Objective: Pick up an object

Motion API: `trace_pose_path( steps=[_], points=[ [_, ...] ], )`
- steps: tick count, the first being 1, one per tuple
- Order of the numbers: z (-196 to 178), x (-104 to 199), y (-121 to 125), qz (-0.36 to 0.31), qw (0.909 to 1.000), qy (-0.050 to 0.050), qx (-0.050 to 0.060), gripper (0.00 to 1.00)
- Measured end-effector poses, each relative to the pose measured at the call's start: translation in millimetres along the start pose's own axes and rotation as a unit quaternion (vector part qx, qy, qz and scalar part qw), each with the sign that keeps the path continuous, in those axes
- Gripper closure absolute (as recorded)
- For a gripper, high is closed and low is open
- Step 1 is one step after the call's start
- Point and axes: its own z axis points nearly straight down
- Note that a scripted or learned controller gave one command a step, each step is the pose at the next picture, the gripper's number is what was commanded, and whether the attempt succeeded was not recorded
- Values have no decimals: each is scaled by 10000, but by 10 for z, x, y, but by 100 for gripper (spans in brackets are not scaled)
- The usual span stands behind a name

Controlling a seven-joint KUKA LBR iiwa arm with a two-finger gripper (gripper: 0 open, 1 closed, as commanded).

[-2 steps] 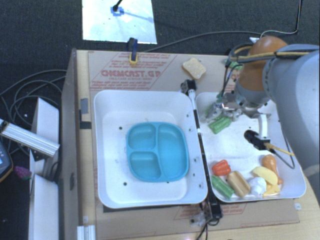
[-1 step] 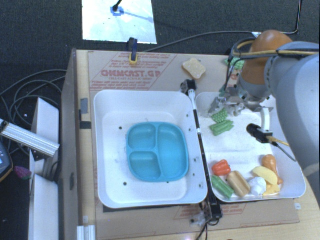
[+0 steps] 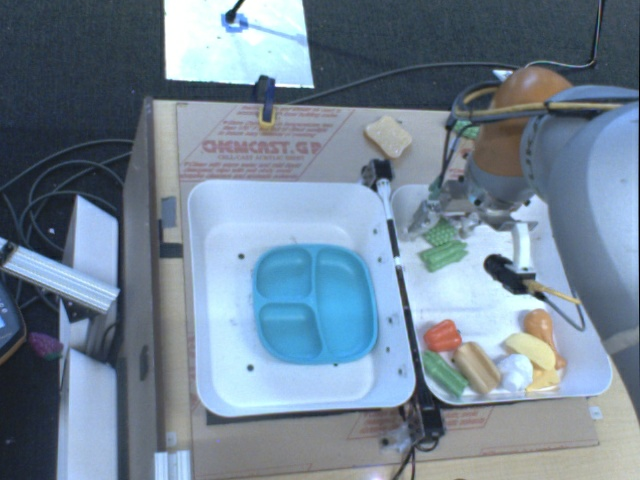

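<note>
Whether the jaws of the gripper [image 3: 432, 218] are apart or together cannot be told; green toy vegetables [image 3: 441, 246] lie just beside and below them in the right bin [image 3: 590, 368].

We see a dark, speckled carpet floor [image 3: 70, 58] across the upper part of the frame and down the left side. At the top centre, a pale square sheet [image 3: 238, 28] lies on that floor, catching a bright glare, with a small blue mark [image 3: 234, 20] near its upper left. Black cables [image 3: 60, 173] loop across the carpet at the left, and one thin cable [image 3: 598, 18] runs down the upper right. At the left edge we find a white boxy fixture [image 3: 88, 258] with a ribbed metal bar [image 3: 60, 273] lying across it. The bench top is tan cardboard [image 3: 260, 133] printed with red lettering, lit evenly from above.
</note>
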Motion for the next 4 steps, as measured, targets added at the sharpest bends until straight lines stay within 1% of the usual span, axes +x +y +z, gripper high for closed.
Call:
trace_pose_path(
  steps=[1, 2, 3, 4],
  points=[
    [0, -58, -104, 20, 10000, -2, 3, 0],
    [1, -11, -286, 25, 10000, 0, 4, 0],
    [-4, -229, 99, 10, 10000, -2, -5, 0],
    [-1, -95, -23, 6, 10000, 3, -2, 0]
  ],
)
